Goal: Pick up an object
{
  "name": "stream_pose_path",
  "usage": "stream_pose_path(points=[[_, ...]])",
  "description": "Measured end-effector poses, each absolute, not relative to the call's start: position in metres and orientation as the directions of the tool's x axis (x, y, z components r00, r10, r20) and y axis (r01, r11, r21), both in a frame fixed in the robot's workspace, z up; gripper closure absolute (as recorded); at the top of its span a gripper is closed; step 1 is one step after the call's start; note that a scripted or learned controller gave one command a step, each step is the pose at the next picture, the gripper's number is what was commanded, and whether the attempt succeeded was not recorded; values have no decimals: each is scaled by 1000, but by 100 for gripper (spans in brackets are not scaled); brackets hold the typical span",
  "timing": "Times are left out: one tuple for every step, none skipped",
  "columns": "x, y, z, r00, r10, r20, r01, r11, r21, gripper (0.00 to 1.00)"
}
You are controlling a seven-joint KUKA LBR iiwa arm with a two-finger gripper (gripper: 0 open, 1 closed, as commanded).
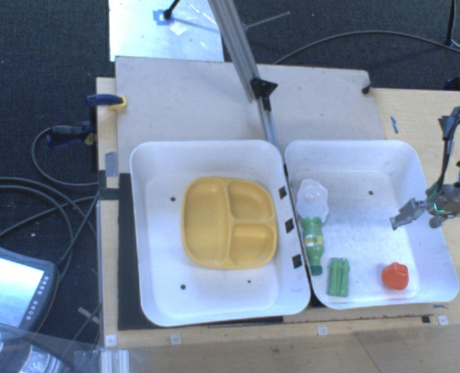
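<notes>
Camera view: hand (407, 214) over right bin (370, 158), grip state unclear; orange object (395, 276) near, below it.

You have open floor mid right bin (370, 189); bottle (313, 243), green block (338, 277) and orange piece (395, 276) crowd its front.

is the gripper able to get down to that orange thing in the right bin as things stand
Probably yes. The gripper sits over the right bin's right side, with bare bin floor between it and the orange object. The green piece lies apart to the left, so nothing crowds the approach.
</notes>
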State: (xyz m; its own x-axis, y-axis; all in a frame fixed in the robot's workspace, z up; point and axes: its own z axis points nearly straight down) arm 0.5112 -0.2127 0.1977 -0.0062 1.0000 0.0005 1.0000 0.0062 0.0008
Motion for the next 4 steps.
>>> stream_pose_path(points=[[511,-213,198,-4,1000,1,1000,4,1,0],[516,-204,142,-4,1000,1,1000,4,-3,0],[516,-204,89,0,1000,1,1000,0,-3,0],[518,-204,103,0,1000,-1,1000,0,3,100]])
